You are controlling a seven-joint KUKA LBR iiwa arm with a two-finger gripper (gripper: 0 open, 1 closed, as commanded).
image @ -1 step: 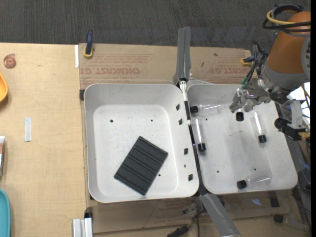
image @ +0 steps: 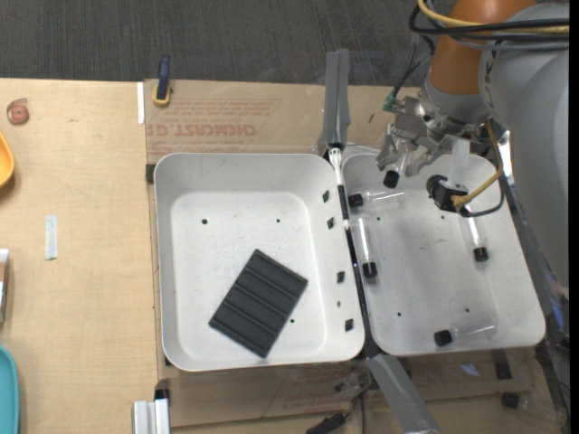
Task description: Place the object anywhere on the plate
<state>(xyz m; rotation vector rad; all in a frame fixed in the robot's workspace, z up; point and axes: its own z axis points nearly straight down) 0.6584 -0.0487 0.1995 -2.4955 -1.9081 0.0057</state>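
Camera view: dark ridged block (image: 260, 302) in left bin (image: 181, 174); gripper (image: 398, 163) over right bin (image: 516, 269), jaws' state unclear.

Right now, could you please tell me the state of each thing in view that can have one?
Black ridged object: lying flat and askew in the left bin, nothing touching it.
Gripper: over the far edge of the right bin, well away from the object; nothing seen between its fingers.
Clear plate: lying flat in the right bin, nothing on it.
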